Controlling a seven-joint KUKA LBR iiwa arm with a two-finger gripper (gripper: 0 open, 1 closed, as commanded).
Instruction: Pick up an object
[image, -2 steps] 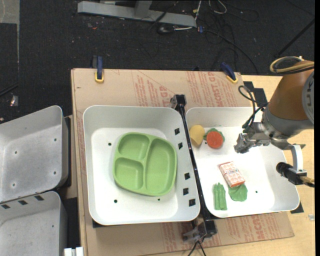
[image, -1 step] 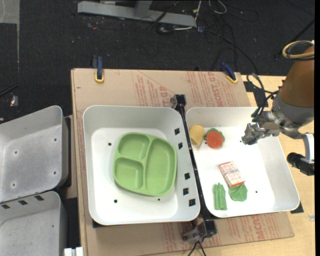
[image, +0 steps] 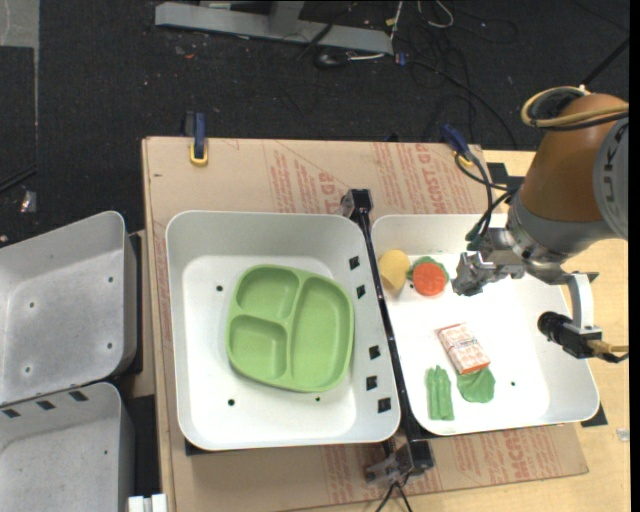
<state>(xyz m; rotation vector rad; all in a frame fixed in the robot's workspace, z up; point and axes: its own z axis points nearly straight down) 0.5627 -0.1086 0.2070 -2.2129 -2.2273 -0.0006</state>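
Brown bench carrying two white bins over a dark floor.

Nearest the camera in the right bin, a green pod and a green leaf are lying side by side, with a small red-and-white box just behind. Farther back, an orange-red tomato is touching a yellow lemon. The pincer is hovering just beside the tomato, holding nothing; its spread is unclear. A green divided plate is sitting in the left bin.

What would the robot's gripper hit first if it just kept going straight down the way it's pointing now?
Probably the round red-orange toy tomato, lying just left of the gripper, or the bare floor of the right white bin beside it. Depth is unclear from this slanted view, so I can't say which.
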